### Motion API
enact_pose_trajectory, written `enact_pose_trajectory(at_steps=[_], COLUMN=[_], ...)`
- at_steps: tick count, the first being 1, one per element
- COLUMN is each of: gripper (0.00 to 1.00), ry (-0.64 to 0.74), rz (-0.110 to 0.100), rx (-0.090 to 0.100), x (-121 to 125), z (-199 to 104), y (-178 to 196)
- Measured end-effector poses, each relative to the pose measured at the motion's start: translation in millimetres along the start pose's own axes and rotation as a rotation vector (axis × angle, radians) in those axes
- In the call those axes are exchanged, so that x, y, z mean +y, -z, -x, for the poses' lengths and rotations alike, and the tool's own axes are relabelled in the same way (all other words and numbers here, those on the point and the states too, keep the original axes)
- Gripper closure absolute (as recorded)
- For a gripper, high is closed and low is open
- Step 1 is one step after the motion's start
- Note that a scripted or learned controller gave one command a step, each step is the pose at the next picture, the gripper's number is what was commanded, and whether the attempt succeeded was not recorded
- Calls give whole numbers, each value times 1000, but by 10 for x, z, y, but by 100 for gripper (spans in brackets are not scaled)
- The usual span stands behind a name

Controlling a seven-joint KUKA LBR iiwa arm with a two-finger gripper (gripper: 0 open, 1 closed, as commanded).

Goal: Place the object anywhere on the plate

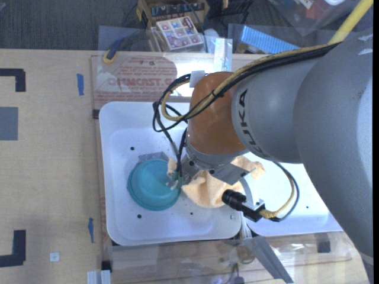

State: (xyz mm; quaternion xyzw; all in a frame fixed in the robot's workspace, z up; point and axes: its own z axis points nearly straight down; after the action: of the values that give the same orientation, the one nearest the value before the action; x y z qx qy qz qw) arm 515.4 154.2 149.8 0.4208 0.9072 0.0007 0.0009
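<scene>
Gripper (pixel 175 179) hangs over the teal plate's (pixel 151 185) right rim, poised for a drop; its grasp cannot be told. Yellow cloth (pixel 207 189) lies bunched just right, off the plate.

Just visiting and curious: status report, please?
Tool low at teal plate's right edge. Yellow cloth bunched beside plate, partly under arm. Grip not visible.

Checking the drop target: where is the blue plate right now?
The blue plate lies in the left white bin, toward its front-left, with the yellowish cloth just to its right, under the arm's wrist.
</scene>
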Motion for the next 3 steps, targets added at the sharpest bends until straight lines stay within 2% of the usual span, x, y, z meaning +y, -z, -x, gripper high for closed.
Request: enact_pose_trajectory(at_steps=[1,2,3], gripper=[100,0,0], ry=[142,141,374], rz=[2,6,41], rx=[-1,-5,-8], x=[112,120,99], z=[479,498,544], y=[-121,-93,-253])
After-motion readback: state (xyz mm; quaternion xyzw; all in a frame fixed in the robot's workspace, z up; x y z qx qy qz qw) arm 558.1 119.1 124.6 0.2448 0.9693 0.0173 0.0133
